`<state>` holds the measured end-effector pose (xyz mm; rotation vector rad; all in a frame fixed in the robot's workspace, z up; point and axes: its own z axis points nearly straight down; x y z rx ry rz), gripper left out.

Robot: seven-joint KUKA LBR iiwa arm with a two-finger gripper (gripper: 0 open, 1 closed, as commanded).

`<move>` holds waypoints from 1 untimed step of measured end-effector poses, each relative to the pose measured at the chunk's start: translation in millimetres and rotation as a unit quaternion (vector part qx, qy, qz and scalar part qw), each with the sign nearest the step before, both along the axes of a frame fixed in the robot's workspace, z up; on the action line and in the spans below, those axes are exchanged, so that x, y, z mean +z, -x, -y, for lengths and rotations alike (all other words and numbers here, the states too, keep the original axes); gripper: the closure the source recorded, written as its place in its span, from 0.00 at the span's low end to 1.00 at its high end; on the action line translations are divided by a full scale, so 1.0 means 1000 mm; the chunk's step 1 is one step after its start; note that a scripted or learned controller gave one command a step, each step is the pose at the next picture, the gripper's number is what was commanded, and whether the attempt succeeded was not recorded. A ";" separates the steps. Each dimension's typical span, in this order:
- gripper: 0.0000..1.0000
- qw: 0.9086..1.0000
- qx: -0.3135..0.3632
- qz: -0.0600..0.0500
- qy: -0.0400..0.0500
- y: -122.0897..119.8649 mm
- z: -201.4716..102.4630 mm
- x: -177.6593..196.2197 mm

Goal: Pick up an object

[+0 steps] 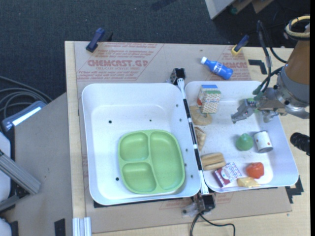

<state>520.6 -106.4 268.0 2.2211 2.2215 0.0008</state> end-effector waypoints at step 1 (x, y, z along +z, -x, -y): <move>0.00 1.000 0.000 -0.001 0.000 -0.004 0.043 -0.050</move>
